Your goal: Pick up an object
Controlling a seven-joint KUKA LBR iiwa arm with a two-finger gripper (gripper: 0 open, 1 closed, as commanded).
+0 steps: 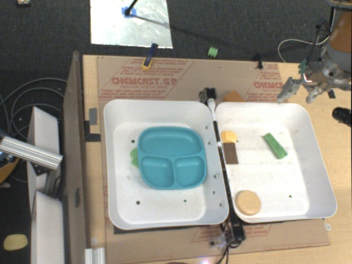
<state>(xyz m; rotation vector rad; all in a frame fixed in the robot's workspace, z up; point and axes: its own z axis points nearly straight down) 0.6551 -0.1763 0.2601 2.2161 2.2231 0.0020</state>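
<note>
White bin (316,147), flat green bar (274,146)

I work in a robotics lab, on a test bench rather than in any home or kitchen. My two white bins (165,216) sit side by side on a sheet of printed brown cardboard (181,78), over dark carpet (49,32). Loose black cables (25,100) coil on the floor at the left, and more wiring (291,45) loops at the far right. A reflective metal sheet (132,15) lies on the carpet at the far side, and an aluminium rail (30,153) juts in from the left.
</note>
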